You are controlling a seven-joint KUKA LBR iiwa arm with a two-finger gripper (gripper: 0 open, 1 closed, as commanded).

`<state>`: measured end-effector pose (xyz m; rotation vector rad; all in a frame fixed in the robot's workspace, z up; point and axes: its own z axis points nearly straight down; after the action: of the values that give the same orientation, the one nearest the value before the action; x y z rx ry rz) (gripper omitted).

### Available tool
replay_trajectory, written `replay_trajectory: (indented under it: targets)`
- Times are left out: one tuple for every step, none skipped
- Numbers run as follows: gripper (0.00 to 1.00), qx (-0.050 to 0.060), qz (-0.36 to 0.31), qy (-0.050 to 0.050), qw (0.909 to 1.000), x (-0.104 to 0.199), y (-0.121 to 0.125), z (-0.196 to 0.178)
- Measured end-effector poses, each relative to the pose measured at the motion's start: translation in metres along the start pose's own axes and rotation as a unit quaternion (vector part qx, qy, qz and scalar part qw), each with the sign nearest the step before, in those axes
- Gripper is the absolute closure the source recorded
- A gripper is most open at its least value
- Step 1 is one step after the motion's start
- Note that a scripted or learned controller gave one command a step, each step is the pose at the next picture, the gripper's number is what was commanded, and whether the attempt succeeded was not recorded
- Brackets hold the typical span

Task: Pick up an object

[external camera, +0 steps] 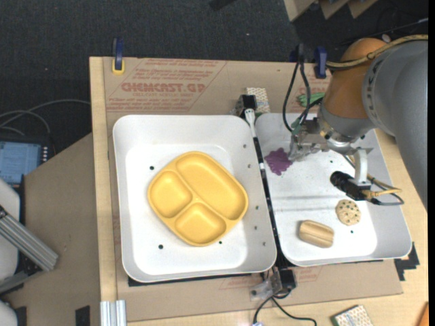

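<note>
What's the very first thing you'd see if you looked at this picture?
The big yellow plate with three sections, lying in the middle of the left bin. Next, the grey robot arm with its orange band, reaching in from the right over the right bin. There its claw hangs beside a small purple thing.

The grey arm (401, 80) enters from the upper right of the frame, its orange band (350, 80) sitting just left of the broad grey link. Below the band the wrist points downward, and the gripper (301, 146) hangs right of centre in the upper half of the frame.
</note>
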<state>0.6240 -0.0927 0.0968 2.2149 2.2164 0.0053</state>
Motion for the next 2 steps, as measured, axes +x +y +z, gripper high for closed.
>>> replay_trajectory:
  targets:
    - [0.0,0.001,0.0,0.0,1.0,0.0,0.0,0.001]
    - [0.0,0.006,0.003,0.002,1.0,-0.044,-0.033,0.013]
